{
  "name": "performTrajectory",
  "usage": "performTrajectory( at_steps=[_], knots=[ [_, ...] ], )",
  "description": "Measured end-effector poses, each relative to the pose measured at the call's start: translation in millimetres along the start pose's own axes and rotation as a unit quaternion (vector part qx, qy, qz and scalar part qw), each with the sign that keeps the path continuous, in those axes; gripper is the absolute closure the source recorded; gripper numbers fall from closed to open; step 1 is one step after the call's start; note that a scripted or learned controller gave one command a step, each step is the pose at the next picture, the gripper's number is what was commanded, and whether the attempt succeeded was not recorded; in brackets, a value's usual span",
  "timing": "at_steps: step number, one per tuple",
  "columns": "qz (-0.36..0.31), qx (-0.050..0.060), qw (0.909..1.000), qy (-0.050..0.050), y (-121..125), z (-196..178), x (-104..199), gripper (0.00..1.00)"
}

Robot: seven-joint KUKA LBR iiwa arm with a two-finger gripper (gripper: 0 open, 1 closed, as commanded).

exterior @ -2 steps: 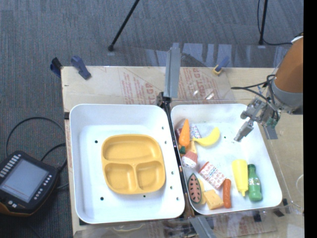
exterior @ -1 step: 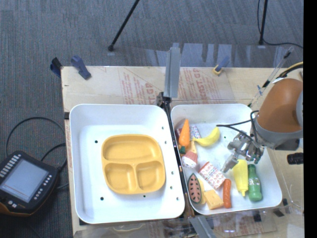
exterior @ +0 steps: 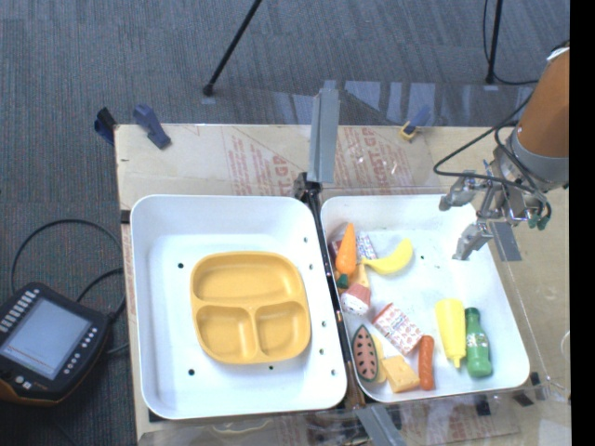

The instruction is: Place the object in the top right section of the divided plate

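Observation:
A yellow divided plate [exterior: 206, 288] lies in the left white bin [exterior: 158, 230]; it has one long section at the far side and two smaller ones at the near side, all bare. The toy foods lie in the right bin [exterior: 437, 214]: a carrot [exterior: 346, 247], a banana [exterior: 390, 258], a yellow bottle [exterior: 450, 328], a green bottle [exterior: 478, 342], a watermelon slice [exterior: 367, 353] and others. My gripper [exterior: 488, 244] hangs over the right bin's far right part, open, with nothing between its fingers. It is right of the banana and above the bottles.
A red-and-white packet [exterior: 398, 326], a cheese wedge [exterior: 400, 373] and a sausage [exterior: 426, 360] crowd the right bin's near side. A grey post [exterior: 323, 142] stands behind the wall between the bins. A teach pendant [exterior: 42, 337] lies on the floor at left.

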State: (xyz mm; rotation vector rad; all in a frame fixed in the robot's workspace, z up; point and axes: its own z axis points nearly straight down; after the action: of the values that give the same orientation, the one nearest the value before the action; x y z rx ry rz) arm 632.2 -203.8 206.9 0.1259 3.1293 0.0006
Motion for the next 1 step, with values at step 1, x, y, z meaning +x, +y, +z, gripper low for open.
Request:
performTrajectory(
  at_steps=[1],
  knots=[
    [0.25,0.0,0.9682,-0.004,68.7,111.4,24.6,0.0]
  ],
)
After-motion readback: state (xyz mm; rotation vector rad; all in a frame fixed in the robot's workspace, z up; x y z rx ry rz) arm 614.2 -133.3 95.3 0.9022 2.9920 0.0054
